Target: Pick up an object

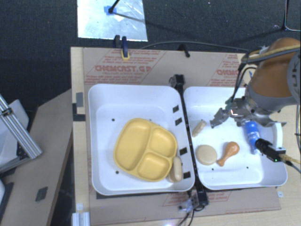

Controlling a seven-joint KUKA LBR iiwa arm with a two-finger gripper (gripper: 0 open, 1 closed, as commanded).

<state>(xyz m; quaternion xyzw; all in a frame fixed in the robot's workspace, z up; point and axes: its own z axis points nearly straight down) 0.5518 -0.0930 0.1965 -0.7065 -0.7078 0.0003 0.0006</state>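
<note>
Nearest the camera, a pale bun [176,169] is leaning against the yellow tray [145,149] in the left bin [101,121]. In the right bin [263,173], a round cookie [206,154] and a drumstick [228,152] are lying just apart, a small roll [198,127] behind them. Farther back, the gripper [219,118] is hanging above the bin floor near the roll, probably lining up a grab; it is holding nothing, and I cannot tell how wide it is.
</note>
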